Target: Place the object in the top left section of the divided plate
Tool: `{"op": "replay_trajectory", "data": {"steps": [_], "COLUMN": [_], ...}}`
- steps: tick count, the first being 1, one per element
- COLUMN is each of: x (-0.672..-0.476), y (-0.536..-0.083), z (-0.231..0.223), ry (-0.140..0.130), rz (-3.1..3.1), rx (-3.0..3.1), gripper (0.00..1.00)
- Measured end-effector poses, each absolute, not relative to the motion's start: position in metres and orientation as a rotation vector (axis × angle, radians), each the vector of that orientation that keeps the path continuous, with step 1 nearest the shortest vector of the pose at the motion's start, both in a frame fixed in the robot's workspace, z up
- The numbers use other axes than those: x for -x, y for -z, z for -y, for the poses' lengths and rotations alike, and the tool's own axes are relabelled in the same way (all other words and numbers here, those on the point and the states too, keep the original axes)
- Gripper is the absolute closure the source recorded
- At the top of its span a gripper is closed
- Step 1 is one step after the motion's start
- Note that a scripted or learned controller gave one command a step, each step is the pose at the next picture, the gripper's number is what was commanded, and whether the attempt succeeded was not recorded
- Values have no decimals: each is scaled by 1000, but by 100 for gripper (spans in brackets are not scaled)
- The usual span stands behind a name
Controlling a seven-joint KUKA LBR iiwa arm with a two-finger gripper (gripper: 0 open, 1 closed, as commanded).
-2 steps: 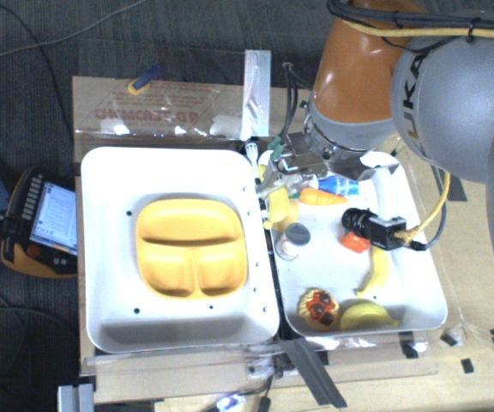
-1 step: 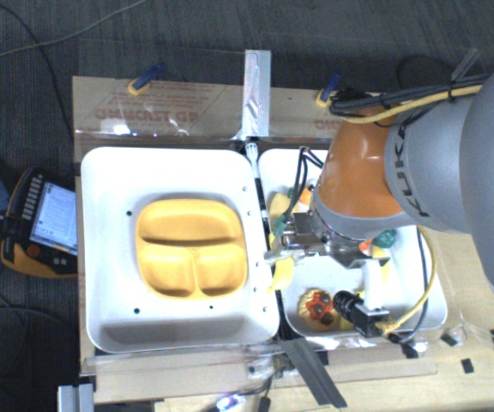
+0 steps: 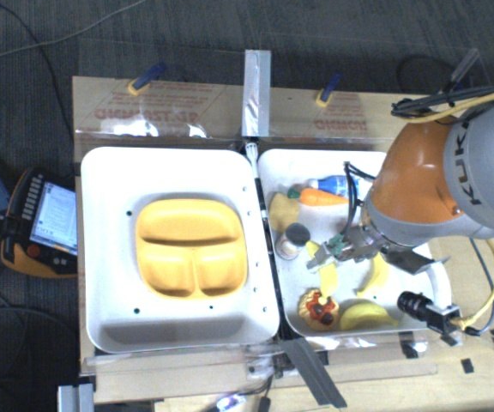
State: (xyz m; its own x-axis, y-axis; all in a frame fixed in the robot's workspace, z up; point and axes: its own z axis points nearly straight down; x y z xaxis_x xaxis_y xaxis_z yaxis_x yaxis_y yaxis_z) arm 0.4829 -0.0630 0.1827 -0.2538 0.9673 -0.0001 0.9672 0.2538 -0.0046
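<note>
Where the gripper (image 3: 337,251) hangs over the right bin (image 3: 274,177), finger state can't be told; toys lie around it. Yellow plate (image 3: 192,245) sits in left bin (image 3: 101,230). Surface on dark carpet.

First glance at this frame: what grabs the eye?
The yellow divided plate sits alone in the left bin. The grey arm with its orange band reaches from the right over the right bin, its gripper low among clutter: a carrot, a banana and a small metal cup.
</note>
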Motion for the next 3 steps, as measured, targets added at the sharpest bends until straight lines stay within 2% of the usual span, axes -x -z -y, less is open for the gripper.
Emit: {"op": "replay_trajectory", "data": {"steps": [1,2,3], "x": [-524,-483,-532], "y": [-183,-183,-183], "z": [5,-32,-73], "ry": [-3,-4,-3], "rz": [2602,2651,2709], "rx": [1757,1679,1587], "gripper": [100,100,100]}}
